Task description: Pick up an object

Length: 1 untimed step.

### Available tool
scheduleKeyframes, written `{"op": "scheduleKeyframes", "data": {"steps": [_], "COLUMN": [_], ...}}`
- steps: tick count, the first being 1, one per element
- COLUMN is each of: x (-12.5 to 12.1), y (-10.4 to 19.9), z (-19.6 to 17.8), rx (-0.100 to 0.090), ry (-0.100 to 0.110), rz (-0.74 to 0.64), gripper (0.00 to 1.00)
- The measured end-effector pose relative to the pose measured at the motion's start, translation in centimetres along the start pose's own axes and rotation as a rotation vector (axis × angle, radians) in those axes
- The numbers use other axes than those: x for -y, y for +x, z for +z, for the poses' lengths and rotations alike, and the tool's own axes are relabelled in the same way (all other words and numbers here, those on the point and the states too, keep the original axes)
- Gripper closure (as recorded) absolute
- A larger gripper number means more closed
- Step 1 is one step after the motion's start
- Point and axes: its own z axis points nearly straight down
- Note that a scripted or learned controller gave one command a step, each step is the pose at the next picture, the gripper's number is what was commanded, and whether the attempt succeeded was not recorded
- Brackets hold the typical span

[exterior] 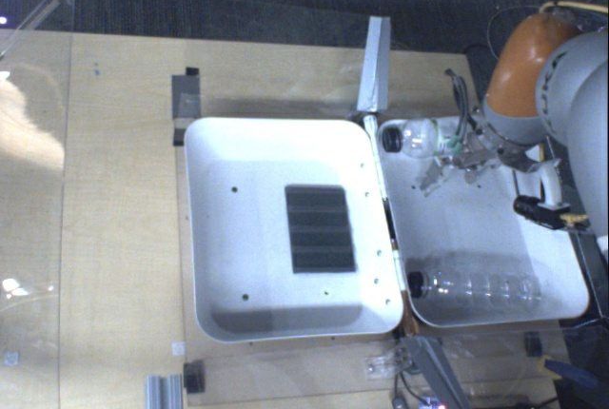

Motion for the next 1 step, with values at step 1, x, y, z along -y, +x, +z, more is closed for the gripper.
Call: {"op": "scheduleKeyframes", "data": {"steps": [1], "x": [4.62], "y": [-4.18], "z": [-10.14], "rx": [0.009], "ry": [-0.079], "rz": [0.184], "gripper": [0.0]}}
